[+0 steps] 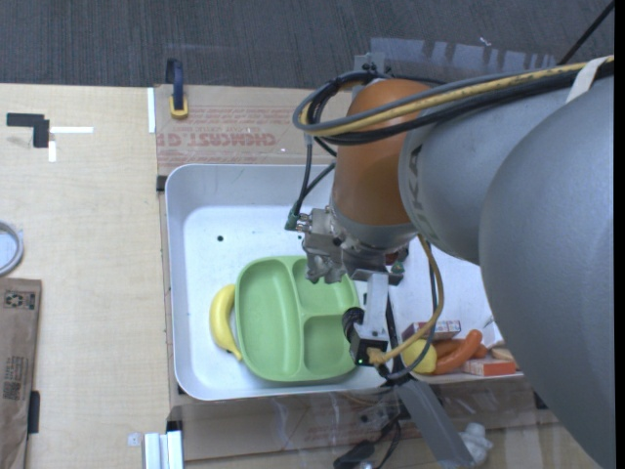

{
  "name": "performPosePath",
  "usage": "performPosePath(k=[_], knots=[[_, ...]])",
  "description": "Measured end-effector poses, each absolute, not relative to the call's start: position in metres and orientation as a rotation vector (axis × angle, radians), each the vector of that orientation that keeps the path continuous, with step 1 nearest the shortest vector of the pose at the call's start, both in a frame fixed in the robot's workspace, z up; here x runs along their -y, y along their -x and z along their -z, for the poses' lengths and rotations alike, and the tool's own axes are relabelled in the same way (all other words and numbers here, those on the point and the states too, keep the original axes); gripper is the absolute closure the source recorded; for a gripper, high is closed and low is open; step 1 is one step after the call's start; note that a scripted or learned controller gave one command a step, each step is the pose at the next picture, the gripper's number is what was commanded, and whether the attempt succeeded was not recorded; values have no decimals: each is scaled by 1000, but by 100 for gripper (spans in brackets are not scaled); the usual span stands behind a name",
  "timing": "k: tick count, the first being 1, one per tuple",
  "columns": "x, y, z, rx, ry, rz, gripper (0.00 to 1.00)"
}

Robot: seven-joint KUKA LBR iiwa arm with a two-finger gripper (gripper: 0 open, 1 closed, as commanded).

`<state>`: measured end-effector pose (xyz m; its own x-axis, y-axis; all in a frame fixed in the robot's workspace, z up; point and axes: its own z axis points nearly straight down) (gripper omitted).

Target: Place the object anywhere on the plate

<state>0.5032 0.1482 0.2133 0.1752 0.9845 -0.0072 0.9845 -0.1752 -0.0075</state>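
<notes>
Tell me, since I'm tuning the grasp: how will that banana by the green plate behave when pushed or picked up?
The banana looks smooth and curved, so it would probably pivot or slide on the white bin floor instead of rolling straight. It lies against the green plate rim, which may block a push. Likely light; stiffness unclear.

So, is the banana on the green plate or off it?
Off. The banana lies on the bin floor against the left rim of the green plate, partly tucked under it.
</notes>
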Motion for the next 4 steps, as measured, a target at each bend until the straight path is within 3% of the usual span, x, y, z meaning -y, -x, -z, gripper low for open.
performPosePath(k=[1,2,3,4], knots=[[-185,-477,-178,2096,2337,-15,100],[-187,-479,-223,2435,1984,-10,100],[-124,-478,-187,2182,2256,-13,100],[-166,-478,-165,2479,1923,-13,100]])
